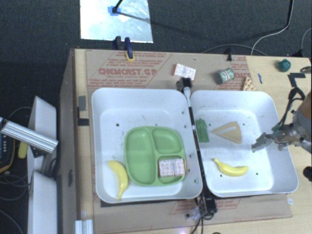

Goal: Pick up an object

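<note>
Reading "CHEMCAST" on the brown board (127,72), left bin (105,106) holding green plate (155,155) with patterned packet (171,167), banana (119,177) beside, right bin (263,104) with second banana (231,168), wedge (229,132), green block (201,130), gripper (261,143) over its right side, grip impossible to tell.

"CHEMCAST GP" in red on brown bench sheet (127,72)

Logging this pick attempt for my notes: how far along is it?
Done: the arm has reached into the right bin, with the tool near its right wall. In hand: nothing visibly; no object sits at the tool. Left: everything that counts. The wedge, the banana and the green block all lie on the bin floor apart from the tool, so choosing, grasping and lifting one remain.
</note>
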`<move>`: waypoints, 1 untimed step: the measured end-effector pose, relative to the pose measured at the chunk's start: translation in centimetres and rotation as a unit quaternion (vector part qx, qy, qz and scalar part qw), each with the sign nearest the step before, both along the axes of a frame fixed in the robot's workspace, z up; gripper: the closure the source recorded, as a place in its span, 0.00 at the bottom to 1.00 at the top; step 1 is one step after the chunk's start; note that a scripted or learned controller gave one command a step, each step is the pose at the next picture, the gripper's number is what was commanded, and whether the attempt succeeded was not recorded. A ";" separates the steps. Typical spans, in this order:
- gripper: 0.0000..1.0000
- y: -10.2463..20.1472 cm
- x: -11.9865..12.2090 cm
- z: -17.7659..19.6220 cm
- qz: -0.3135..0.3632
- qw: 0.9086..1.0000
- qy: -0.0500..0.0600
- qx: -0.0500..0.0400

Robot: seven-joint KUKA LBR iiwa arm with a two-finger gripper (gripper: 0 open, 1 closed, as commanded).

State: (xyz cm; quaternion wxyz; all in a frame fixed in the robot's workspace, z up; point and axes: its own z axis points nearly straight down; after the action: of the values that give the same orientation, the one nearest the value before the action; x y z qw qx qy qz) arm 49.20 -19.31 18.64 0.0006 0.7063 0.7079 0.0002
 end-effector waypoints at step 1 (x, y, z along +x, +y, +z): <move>0.00 9.9 -0.6 -8.8 0.000 1.000 0.001 0.001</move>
State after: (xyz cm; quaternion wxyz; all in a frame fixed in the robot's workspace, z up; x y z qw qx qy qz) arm 48.63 -9.39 9.80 -0.0011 0.7060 0.7082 0.0002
